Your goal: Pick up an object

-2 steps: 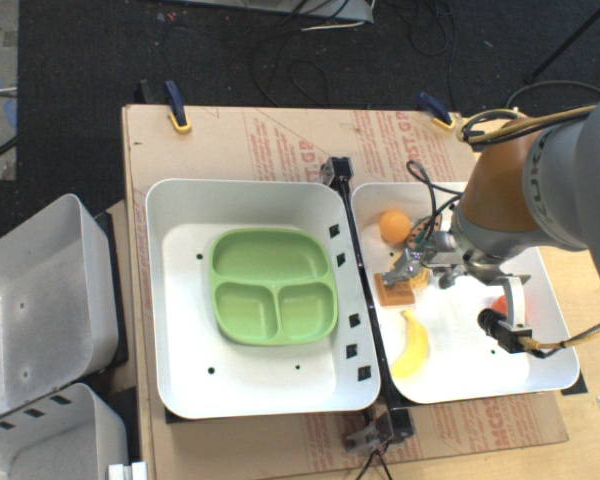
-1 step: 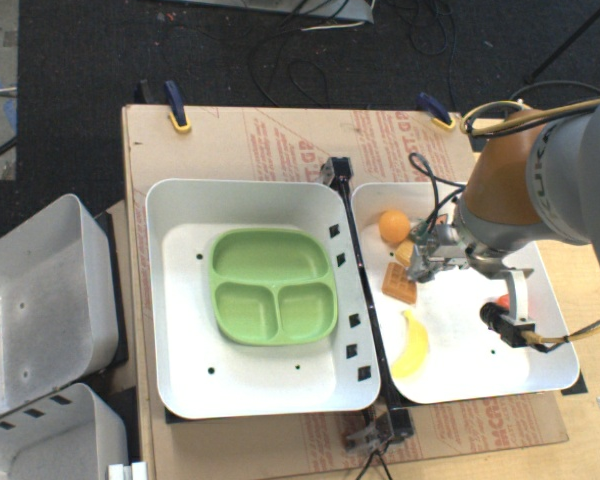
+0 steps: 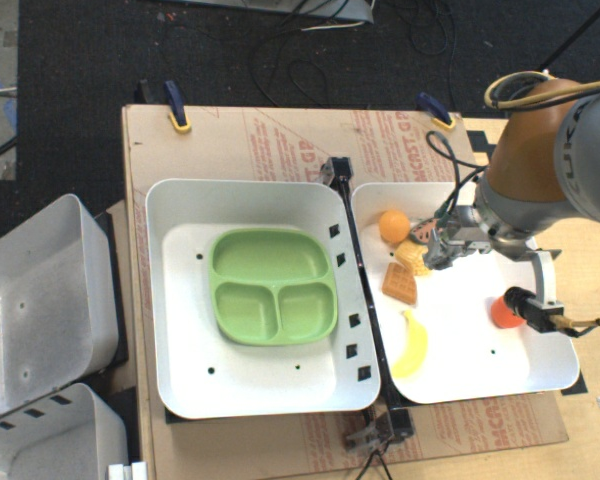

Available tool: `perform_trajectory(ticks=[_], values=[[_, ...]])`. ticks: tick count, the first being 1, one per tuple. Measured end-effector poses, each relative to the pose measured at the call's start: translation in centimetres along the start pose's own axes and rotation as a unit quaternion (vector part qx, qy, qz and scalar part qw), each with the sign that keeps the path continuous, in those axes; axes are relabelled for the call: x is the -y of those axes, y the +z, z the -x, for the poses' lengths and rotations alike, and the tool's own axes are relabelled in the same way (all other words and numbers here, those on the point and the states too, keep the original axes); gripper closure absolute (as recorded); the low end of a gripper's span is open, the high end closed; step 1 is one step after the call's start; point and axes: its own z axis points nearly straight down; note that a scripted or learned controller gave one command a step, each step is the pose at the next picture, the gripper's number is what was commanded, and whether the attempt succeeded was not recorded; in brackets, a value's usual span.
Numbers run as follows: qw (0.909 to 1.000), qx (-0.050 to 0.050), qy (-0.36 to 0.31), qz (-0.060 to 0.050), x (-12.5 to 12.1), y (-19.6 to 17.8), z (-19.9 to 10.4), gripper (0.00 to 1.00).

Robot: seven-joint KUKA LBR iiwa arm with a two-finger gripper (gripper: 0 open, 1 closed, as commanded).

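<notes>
The hand (image 3: 427, 251) hung low in the right bin (image 3: 540, 373), just beside the waffle pieces (image 3: 404, 273) and orange ball (image 3: 394, 226); whether it was clenched, I could not tell; the waffles looked light, stiff, best pinched across their thin edges.

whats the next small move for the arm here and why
Probably a short descent. The end effector hovers in the right bin, over the waffle-like pieces beside the orange ball, with nothing visibly held. The banana and red object lie farther off.
</notes>
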Motion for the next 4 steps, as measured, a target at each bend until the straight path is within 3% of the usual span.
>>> perform_trajectory(ticks=[1, 4], values=[[1.0000, 0.000, -0.001, 0.001, -0.1, -4.9, 0.0, 1.00], [1.0000, -0.001, -0.003, -0.001, 2.2, -7.0, -16.5, 1.00]])
